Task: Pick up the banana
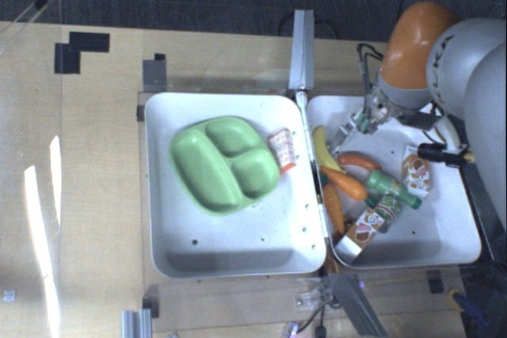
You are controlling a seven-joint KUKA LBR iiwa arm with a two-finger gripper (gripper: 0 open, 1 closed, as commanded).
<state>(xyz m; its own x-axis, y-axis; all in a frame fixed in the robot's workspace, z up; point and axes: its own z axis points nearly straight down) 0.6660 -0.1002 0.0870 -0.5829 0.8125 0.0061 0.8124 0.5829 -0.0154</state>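
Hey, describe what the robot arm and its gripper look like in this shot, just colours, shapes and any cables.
The arm is bulky and rounded, with smooth light grey shells and a glossy orange band above the wrist. Thin dark cables loop beside the wrist. The gripper is small and slender, metallic with greenish-teal touches. A faint dark marking sits on the grey shell near the orange band; it is too small to read.

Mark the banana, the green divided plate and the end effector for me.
banana (319, 148), camera view, middle of its yellow body along the right bin's left wall.
green divided plate (226, 163), camera view, centre ridge.
end effector (355, 125), camera view, tip above the right bin.
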